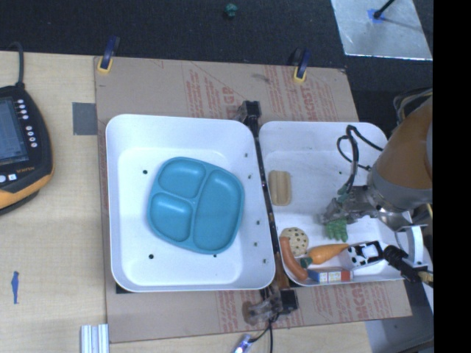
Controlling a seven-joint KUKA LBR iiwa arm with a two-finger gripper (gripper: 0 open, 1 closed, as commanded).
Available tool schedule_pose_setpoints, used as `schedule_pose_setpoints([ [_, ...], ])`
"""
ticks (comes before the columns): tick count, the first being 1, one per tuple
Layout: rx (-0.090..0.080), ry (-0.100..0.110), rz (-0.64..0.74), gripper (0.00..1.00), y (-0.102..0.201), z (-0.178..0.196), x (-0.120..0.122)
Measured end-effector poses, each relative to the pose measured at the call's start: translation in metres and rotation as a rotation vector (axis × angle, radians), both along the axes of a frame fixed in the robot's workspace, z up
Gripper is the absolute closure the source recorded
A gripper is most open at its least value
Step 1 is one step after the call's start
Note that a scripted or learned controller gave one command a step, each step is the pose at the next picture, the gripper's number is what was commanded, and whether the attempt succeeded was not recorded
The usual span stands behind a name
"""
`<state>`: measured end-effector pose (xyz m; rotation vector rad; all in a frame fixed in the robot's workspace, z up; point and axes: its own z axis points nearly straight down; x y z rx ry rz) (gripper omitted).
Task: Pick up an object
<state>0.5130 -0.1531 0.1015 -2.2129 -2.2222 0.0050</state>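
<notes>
Carrot (326, 253): orange, tapered, lying flat in right bin (309, 142) near cookie (294, 238) and hotdog (291, 262)
Left bin (132, 142): blue divided plate (196, 205)
Gripper (336, 213): grip state cannot be told

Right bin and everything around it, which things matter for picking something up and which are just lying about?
Job:
claw
green toy
carrot
cookie
tan block
right bin

Lying about:
blue divided plate
left bin
handheld controller
</notes>
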Motion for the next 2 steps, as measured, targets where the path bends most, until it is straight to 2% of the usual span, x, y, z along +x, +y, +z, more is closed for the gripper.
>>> schedule_pose_setpoints([
  [1, -0.001, -0.006, 0.0, 1.0, 0.04, 0.087, 0.005],
  [2, 0.0, -0.003, 0.0, 1.0, 0.11, 0.122, 0.025],
])
